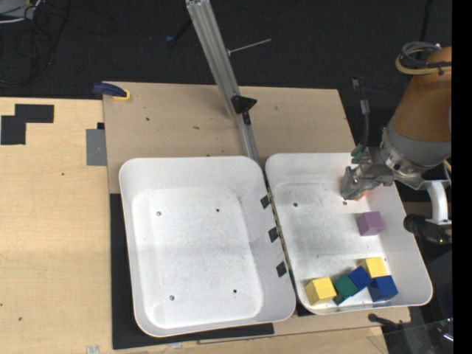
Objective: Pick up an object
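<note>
Here, blocks are clustered at the near edge of the right bin (413, 220): a yellow block (320, 289), a green block (345, 287), two blue blocks (381, 287) and another yellow. A purple block (369, 223) lies farther back, apart. Beyond it, near the far right corner, the gripper (355, 186) is seen; its grip cannot be told

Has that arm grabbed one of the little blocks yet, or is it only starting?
Nothing looks picked up yet. The pincer hangs over the right bin, up and left of the purple block. The other blocks sit clustered at the bin's near edge. Grasping and lifting one remains.
</note>
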You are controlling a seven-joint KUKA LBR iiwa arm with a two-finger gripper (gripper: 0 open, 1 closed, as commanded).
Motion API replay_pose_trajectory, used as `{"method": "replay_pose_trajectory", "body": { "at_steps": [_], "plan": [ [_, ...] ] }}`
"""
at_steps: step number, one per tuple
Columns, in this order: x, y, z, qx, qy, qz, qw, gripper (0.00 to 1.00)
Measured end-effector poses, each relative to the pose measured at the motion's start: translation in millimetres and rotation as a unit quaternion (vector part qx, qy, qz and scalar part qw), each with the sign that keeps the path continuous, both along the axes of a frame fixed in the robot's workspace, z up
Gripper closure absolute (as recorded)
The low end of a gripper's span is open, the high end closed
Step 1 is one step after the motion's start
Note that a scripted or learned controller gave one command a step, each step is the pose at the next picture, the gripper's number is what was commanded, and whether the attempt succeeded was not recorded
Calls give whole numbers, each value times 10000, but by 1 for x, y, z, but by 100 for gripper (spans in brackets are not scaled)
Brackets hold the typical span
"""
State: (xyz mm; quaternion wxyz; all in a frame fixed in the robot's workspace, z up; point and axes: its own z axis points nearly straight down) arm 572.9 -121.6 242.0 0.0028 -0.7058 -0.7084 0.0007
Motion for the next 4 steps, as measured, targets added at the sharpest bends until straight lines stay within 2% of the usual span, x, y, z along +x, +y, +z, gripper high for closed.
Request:
{"method": "replay_pose_trajectory", "body": {
  "at_steps": [1,2,4],
  "plan": [
    [-5,53,7,2,-7,6,10000,100],
    [-20,105,2,-1,3,2,10000,100],
    [-12,202,1,-8,-9,1,10000,100]
  ]
}}
